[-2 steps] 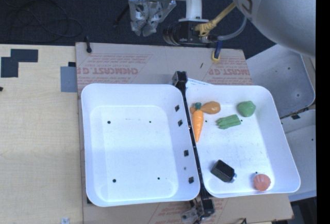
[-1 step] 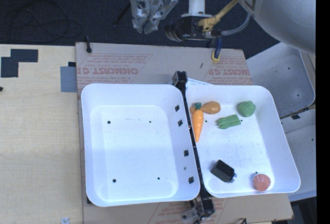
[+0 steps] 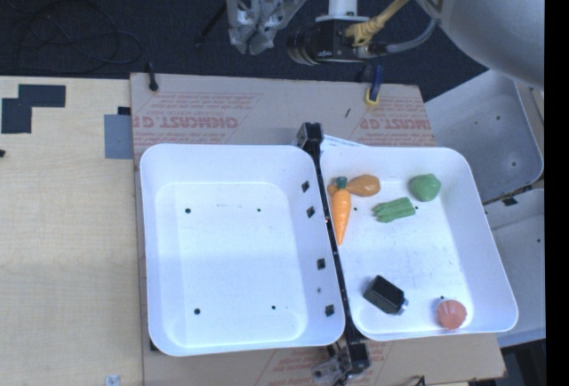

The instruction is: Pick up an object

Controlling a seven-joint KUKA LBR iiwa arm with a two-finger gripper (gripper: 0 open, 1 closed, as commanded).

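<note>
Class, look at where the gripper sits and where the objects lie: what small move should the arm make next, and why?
Probably bring the gripper forward over the right bin and start lowering. It sits high beyond the bins' far edge, while every object, such as the carrot and the black block, lies in that bin.

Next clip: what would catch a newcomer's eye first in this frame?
Probably the bright toys in the right bin: an orange carrot against the divider, green pieces toward the far side, a black block and a pinkish ball at the near edge. The hand hangs above the bench's far edge.
</note>
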